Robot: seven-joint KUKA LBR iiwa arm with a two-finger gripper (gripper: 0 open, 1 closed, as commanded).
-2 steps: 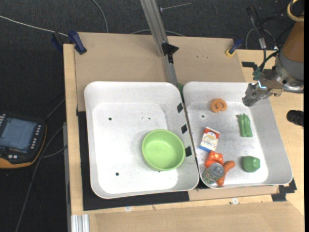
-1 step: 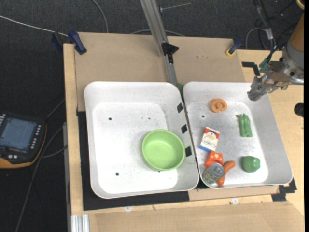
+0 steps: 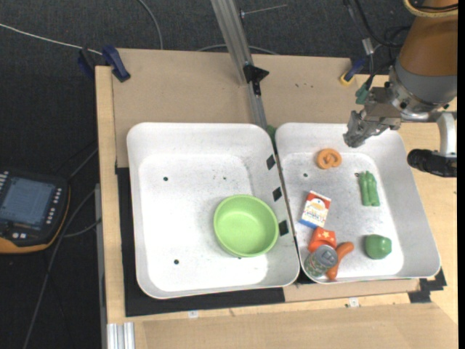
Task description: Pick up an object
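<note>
Over right bin [image 3: 414, 195]: hand [image 3: 357, 138], grip state unclear; carton [image 3: 315, 210] print unreadable.

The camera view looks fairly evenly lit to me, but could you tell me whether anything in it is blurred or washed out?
Camera view: light is even and shadows soft; the white bins look bright yet keep their speckle; the green bowl is sharp; the gripper is slightly soft; the small items near the right bin's front are too small to read.

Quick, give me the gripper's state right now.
Gripper: above the back rim of the right bin, near the orange ring; nothing visible between its fingers; open or shut cannot be told.
</note>
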